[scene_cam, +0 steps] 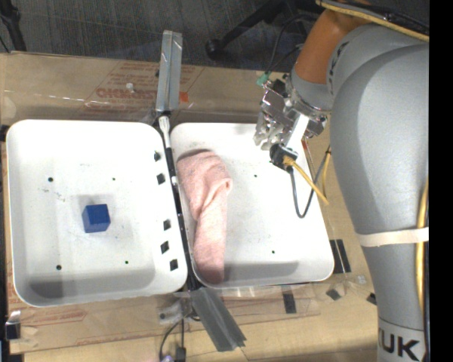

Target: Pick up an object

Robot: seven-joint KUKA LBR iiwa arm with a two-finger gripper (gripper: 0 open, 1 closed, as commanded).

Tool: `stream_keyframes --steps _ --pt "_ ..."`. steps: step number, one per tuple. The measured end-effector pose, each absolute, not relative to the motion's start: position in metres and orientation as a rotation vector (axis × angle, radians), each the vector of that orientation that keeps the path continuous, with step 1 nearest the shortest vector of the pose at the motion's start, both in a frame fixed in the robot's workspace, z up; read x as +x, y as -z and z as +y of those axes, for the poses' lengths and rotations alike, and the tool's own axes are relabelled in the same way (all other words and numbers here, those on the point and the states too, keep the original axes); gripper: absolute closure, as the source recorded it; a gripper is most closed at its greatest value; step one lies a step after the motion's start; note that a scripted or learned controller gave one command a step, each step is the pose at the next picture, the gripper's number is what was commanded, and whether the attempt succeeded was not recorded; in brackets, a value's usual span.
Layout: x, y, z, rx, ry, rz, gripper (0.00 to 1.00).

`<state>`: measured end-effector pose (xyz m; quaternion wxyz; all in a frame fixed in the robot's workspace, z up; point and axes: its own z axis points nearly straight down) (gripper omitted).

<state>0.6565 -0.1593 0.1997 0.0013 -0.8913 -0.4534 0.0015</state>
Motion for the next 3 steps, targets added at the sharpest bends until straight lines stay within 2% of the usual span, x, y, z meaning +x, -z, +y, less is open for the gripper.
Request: stream_keyframes --steps 1,2,3 --pt "0.657 -0.209 -0.157 -2.787 -0.010 -1.437 1.00" --pt "0.657 -0.239 -0.131 -2.572 -0.003 -1.804 1.00" --pt "0.656 -0.184 -0.138 -2.763 -0.011 -1.482 1.00"
